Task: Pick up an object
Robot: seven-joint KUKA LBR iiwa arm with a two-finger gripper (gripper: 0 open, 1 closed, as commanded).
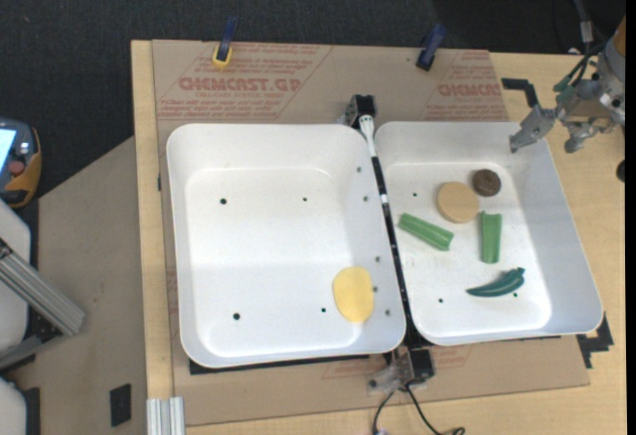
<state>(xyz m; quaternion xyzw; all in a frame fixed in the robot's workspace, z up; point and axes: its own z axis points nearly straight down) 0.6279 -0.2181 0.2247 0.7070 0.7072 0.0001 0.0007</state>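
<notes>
Left bin (199,224) holds one yellow oval piece (354,293) near its front right corner; right bin (566,254) holds a tan disc (458,202) touching a small brown round piece (486,182), two green sticks (425,231) (490,236) and a dark green pepper-shaped piece (497,283). Gripper (553,133) hangs over the right bin's far right corner, fingers spread apart with nothing between them, well clear of all pieces.
</notes>
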